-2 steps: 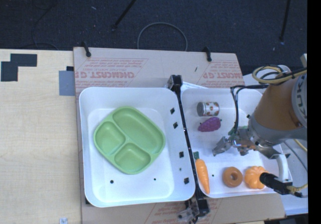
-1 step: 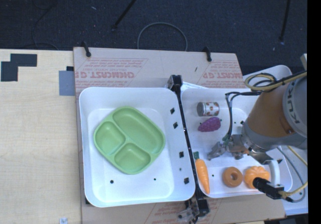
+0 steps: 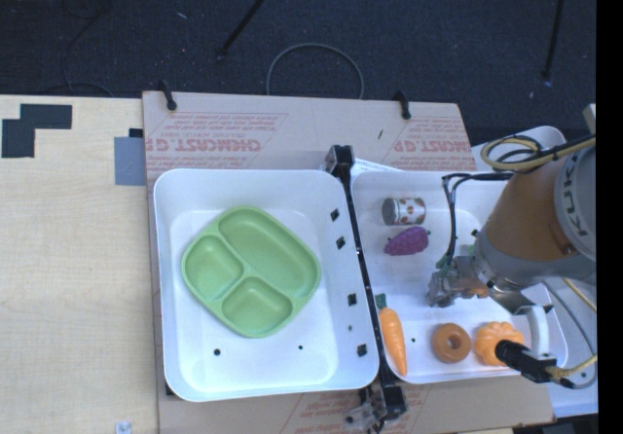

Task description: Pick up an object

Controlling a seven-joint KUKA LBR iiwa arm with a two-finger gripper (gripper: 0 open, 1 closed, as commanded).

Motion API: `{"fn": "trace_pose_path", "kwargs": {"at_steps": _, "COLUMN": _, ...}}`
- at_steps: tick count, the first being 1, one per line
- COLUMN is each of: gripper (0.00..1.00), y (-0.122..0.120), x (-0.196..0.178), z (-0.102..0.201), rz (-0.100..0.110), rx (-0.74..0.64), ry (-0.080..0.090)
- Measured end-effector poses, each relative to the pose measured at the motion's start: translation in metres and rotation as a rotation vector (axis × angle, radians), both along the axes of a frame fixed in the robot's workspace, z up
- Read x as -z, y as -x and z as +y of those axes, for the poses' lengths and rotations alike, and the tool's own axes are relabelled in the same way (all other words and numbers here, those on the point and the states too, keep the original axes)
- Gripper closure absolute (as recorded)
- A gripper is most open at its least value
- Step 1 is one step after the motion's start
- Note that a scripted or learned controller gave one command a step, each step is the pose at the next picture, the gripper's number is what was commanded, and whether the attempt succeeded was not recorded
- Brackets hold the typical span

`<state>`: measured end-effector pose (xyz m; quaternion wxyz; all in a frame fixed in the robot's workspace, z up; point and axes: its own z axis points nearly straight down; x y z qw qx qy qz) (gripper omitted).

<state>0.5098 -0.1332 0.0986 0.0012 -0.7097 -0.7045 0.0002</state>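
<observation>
- Gripper [image 3: 443,291] sits low inside the right bin [image 3: 428,372], near its middle; whether it is apart or together cannot be told.
- Right bin contents: small can [image 3: 403,210] lying on its side toward the back, purple grape bunch [image 3: 407,241] just in front of it, carrot [image 3: 392,339] along the left wall, doughnut [image 3: 451,343] and orange pumpkin-like toy [image 3: 494,342] at the front.
- Left bin [image 3: 195,191] holds a green divided plate [image 3: 251,270].
- Nothing is seen clamped.

Fixed overhead camera (slanted) overlooks both bins [image 3: 165,228].
</observation>
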Motion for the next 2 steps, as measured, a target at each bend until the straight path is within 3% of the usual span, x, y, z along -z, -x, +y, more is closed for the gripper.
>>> {"fn": "trace_pose_path", "kwargs": {"at_steps": 2, "gripper": 1.00, "y": 0.010, "x": -0.090, "z": 0.010, "rz": -0.002, "rx": -0.008, "ry": 0.001}}
